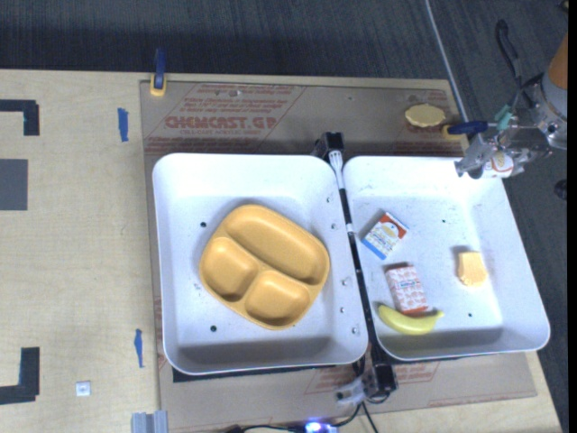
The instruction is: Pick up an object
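The hand (482, 161) hangs over the far right corner of the right bin (514, 242), at the rim, with the grey arm (554, 106) behind it; whether it is spread or pressed together I cannot tell, and nothing is seen pinched in it. Inside that bin, a yellow block (471, 268) lies near the right wall; a small white carton (384, 235) lies toward the left wall; a red-and-white packet (407, 289) sits just nearer than the carton, and a banana (409, 319) curves along the near edge, touching the packet's lower end. The left bin (171, 242) carries a yellow three-part tray (262, 264) in its middle. On the desk (72, 242) beyond the right bin's far edge rests a round tan disc (425, 116).
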Controlling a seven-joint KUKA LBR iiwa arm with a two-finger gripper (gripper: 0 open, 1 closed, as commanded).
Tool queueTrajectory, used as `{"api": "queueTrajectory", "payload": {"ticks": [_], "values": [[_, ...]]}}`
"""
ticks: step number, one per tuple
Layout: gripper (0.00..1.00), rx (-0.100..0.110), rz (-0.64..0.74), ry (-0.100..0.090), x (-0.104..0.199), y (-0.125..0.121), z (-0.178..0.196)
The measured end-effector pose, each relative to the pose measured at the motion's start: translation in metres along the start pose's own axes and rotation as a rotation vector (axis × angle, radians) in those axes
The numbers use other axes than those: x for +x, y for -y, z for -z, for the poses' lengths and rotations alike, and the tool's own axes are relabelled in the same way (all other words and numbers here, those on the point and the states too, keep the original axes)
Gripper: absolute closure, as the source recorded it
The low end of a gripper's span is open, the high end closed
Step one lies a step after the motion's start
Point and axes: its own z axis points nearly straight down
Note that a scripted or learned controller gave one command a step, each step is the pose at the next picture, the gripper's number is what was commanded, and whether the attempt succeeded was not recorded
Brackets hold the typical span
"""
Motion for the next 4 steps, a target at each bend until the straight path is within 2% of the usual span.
{"api": "queueTrajectory", "payload": {"ticks": [1,2,3,4], "values": [[0.0,-0.001,-0.001,0.0,0.016,0.07,-0.142],[1.0,-0.004,-0.001,0.002,0.016,0.07,-0.132],[1.0,-0.003,0.001,0.001,0.063,0.085,-0.067],[1.0,0.002,0.001,-0.001,0.153,0.157,-0.049]]}}
